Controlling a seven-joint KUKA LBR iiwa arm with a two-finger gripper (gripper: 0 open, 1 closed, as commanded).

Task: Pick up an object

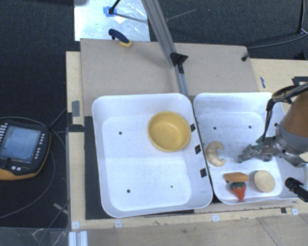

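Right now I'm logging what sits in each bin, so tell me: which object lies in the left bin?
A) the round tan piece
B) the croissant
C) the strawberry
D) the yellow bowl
D: the yellow bowl sits alone in the left bin, while the croissant, round tan piece and strawberry lie in the right bin.

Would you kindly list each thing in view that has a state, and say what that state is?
Yellow bowl: upright, in the left bin.
Croissant: lying in the right bin, untouched.
Strawberry: lying beside the orange piece.
Round bun: lying flat.
Gripper: low over the right bin, holding nothing.
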